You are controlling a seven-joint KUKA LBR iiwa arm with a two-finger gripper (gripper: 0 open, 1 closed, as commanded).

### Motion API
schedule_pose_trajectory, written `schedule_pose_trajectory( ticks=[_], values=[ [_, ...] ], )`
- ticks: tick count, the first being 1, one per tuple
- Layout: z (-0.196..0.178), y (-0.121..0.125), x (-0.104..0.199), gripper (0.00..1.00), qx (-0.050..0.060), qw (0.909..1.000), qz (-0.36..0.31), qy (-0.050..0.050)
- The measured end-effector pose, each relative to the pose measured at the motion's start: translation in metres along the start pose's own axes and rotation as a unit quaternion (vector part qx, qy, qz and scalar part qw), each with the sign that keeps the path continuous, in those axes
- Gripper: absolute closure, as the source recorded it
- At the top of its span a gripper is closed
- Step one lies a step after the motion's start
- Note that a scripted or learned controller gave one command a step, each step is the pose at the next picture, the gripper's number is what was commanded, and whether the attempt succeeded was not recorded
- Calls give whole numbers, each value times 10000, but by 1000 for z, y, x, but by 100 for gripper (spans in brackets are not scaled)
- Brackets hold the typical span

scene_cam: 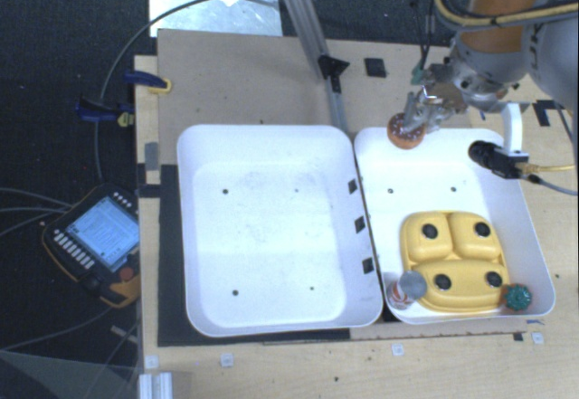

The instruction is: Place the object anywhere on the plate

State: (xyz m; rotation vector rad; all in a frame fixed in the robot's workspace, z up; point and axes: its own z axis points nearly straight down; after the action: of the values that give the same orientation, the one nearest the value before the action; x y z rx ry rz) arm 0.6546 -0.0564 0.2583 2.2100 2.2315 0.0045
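While the arm reaches in from the right, the gripper (418, 115) sits at the far rim of the right bin (452, 173), fingers clamped on a small round brownish object (403, 131).

Wrist points down-left, orange band up top. Object looks disc-like; can't tell a long axis. Yellow plate (452, 261) lies in the right bin's near half, well apart from the object. Left bin (267, 225) alongside on a tan bench (244, 80); pendant (95, 239) far left.

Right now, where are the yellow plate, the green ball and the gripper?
Yellow plate (452, 261), camera view, centre ridge between compartments.
Green ball (517, 298), camera view, its top.
Gripper (414, 121), camera view, at its tip.
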Motion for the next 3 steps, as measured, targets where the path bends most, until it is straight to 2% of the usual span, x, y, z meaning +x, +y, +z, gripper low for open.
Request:
schedule_pose_trajectory(
  ticks=[2,3],
  values=[
    [2,-4,106,100,5,10000,0,5],
    [22,-18,149,100,17,10000,5,2]
  ],
)
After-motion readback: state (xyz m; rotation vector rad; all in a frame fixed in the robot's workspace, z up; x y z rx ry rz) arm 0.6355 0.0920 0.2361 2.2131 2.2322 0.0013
